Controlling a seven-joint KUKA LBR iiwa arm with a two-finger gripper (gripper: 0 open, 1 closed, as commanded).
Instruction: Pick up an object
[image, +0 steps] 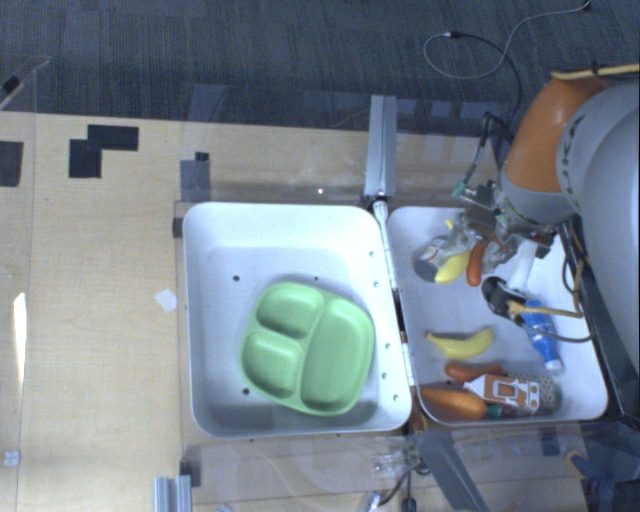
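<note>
Tool (470, 243) low in the right bin (598, 400); its grip state cannot be told. Yellow and orange pieces (462, 265) lie directly beneath it, crowded together, so a closure may pinch two or slip off.

Two white bins side by side on bench. Left bin (210, 300): green divided tray (308, 346), tilted. Right bin (597, 395): gripper (470, 240) low at upper part, over small yellow and orange-red items (too bunched to name). Banana (462, 343) mid-bin. Carrot (455, 402) and bottle (512, 392) at near edge; blue bottle (543, 340) at right.
</note>
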